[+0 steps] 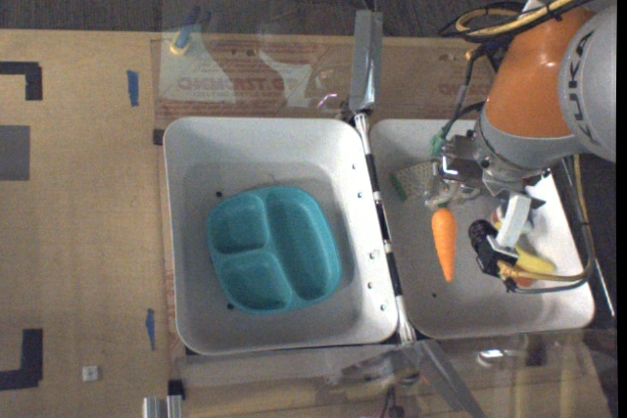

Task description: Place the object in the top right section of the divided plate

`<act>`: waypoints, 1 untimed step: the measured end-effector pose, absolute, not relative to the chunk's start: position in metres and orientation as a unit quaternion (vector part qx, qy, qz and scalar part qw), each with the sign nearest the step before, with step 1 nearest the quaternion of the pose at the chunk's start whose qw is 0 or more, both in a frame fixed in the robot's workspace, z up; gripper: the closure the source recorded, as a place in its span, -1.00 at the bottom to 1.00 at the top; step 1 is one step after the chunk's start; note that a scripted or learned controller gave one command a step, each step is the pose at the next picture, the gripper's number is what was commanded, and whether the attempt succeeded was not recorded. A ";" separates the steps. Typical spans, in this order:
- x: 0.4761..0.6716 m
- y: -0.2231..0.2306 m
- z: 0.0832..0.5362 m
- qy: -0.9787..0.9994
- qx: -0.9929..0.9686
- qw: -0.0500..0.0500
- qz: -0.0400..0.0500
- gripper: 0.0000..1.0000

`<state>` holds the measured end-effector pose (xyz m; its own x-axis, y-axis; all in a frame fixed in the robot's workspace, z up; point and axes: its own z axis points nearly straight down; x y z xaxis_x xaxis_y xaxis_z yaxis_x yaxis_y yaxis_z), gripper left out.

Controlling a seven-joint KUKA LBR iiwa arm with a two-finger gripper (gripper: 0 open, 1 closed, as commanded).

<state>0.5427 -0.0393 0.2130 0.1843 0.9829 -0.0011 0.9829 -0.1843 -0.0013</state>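
Orange plastic carrot (444,243), probably light, stiff and slick, is lying mid-right, inviting a mid-body grasp; gripper (443,194) state unclear.

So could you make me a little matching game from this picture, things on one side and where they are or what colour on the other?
Things:
1. divided plate
2. carrot
3. arm's wrist band
4. yellow object

Descriptions:
A. orange, above the right bin
B. teal, lying in the left bin
C. orange, lying on the floor of the right bin
D. near the right side of the right bin, beside a black piece

Pairs: 1-B, 2-C, 3-A, 4-D
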 end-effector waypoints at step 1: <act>0.609 0.054 0.239 -0.614 -0.789 0.000 0.000 1.00</act>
<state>0.6093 0.0535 0.2388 0.2457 0.9694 -0.0003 0.9694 -0.2457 0.0000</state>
